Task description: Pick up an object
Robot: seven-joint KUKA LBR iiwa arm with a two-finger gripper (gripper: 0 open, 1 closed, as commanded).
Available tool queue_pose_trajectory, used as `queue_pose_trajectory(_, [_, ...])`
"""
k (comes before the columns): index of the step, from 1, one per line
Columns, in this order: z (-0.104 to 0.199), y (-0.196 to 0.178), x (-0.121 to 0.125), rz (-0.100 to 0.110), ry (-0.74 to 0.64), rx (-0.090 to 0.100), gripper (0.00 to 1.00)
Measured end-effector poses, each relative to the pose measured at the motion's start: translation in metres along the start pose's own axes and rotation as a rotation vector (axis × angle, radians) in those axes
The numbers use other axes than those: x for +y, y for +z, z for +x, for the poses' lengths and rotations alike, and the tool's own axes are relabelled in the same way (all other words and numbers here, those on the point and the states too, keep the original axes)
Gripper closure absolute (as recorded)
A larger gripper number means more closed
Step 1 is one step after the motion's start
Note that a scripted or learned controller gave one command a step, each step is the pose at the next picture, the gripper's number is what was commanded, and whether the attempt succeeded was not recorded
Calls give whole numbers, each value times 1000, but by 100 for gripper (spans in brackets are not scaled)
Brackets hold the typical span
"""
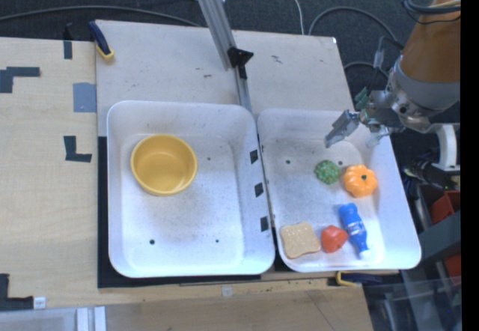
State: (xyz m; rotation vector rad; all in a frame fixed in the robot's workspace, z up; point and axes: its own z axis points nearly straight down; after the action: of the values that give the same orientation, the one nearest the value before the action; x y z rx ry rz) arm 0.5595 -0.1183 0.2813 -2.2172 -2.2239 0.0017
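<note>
While hovering open and empty above the right bin (397, 243), the gripper (355, 129) is approaching; descending onto the green broccoli toy (327, 171) looks next.

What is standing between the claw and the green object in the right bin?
Nothing visible. The claw hovers above bare bin floor up-right of the green object; the orange pumpkin sits beside it, off that path.

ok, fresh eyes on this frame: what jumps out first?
Probably the yellow bowl, alone in the left bin. Next, the bright cluster in the right bin: a green piece beside an orange pumpkin, with a blue bottle, a red piece and a bread slice nearer the front. The tool hangs over that bin's far end.
</note>
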Motion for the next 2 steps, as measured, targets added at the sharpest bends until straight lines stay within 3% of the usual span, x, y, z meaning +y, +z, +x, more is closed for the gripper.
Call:
queue_pose_trajectory(1, [0,0,0,0,0,0,0])
queue_pose_trajectory(2, [5,44,1,4,1,0,0])
